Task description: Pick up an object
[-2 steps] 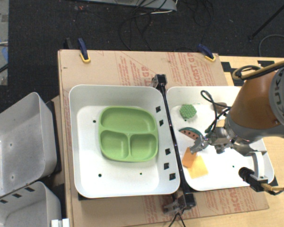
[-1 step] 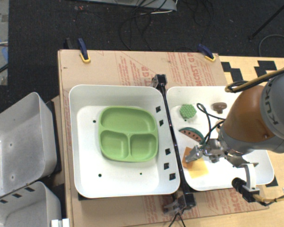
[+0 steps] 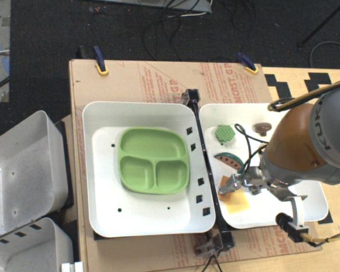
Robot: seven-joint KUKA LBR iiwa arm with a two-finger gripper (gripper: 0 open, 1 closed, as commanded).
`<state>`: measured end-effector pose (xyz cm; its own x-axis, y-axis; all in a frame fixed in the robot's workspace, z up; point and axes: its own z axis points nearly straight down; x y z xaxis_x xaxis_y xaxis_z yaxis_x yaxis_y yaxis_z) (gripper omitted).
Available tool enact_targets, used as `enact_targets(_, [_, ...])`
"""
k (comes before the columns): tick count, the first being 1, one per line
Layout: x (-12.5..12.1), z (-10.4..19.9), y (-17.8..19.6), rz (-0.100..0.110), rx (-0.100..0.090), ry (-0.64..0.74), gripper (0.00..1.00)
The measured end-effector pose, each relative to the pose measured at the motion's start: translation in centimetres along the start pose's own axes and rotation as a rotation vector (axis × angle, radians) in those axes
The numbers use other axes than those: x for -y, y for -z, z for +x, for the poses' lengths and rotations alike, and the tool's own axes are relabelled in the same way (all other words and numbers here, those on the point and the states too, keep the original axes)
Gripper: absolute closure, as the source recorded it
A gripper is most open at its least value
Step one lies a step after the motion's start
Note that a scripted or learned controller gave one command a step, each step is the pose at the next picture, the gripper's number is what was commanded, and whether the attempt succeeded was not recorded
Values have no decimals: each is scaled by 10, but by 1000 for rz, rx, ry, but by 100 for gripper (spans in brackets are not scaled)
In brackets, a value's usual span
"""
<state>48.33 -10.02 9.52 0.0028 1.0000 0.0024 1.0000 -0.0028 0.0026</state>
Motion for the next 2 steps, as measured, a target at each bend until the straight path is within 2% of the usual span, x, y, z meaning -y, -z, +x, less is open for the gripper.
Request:
enact_targets(1, [-2, 2, 11, -5, -2, 0, 100])
enact_targets(2, [0, 3, 74, -3, 4, 6, 100])
